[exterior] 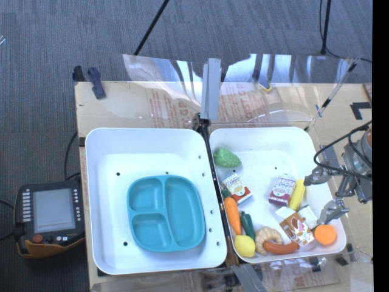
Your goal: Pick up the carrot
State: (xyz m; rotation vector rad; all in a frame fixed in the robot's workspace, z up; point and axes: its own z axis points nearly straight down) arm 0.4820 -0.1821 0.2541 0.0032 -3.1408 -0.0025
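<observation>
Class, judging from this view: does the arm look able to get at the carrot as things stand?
Probably yes. The carrot lies uncovered, top exposed, though the cucumber and lemon crowd it. The end effector is across the right bin.

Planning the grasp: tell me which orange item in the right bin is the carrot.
The carrot is the long tapered one at the bin's left wall, beside the lemon.

Left bin: one teal divided plate. Right bin: green leafy item, two small cartons, corn cob, lemon, croissant, sausage, orange. Teach pendant on carpet, left of table.
</observation>
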